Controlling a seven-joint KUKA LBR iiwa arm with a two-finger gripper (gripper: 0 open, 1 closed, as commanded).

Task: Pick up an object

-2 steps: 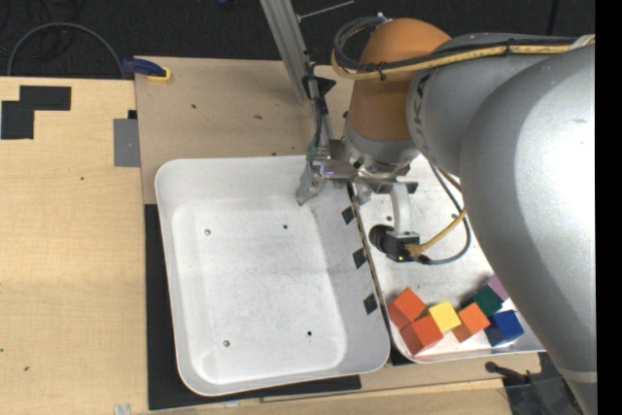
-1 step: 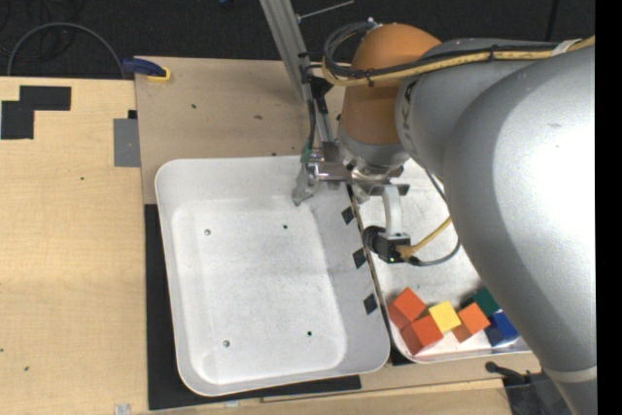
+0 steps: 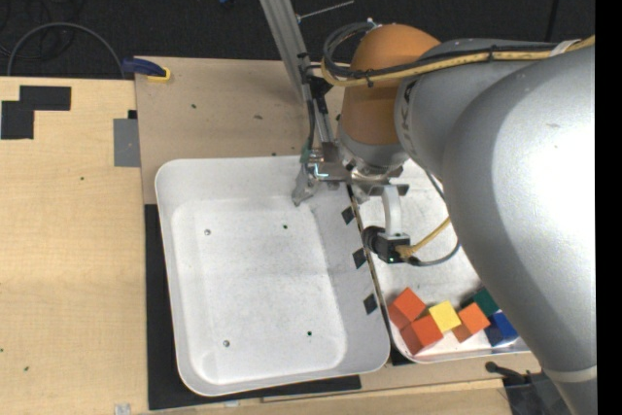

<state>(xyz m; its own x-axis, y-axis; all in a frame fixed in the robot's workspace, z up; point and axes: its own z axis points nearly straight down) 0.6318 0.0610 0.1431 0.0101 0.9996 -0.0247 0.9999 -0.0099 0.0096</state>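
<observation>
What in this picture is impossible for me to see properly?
- Camera view: most of the right bin lies under the grey arm, so what else it holds cannot be told.
- Camera view: the green block and the blue block are partly covered by the arm.

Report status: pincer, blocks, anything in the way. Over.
Pincer at left bin's far right corner, no block at it. Blocks clustered in right bin's near end, apart from pincer. Arm overhangs right bin, hiding part.
</observation>
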